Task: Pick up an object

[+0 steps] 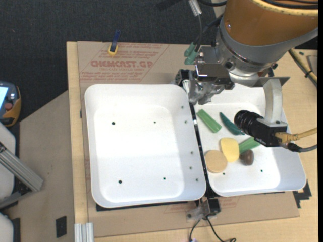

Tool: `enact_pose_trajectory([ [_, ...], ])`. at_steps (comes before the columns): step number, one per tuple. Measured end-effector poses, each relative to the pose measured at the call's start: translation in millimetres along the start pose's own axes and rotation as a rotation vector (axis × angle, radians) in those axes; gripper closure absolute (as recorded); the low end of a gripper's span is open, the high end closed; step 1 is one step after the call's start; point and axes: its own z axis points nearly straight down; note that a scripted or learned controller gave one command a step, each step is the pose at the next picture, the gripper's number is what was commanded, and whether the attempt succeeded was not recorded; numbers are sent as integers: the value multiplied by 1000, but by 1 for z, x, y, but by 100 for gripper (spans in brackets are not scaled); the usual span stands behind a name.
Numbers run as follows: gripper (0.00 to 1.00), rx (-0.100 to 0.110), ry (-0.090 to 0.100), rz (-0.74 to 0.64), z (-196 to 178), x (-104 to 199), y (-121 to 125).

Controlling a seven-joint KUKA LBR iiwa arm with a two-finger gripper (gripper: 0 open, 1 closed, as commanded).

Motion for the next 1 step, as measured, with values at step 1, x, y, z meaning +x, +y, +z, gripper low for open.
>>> enact_pose_trajectory([
  [1,100,-8,2,0,-10,31,2],
])
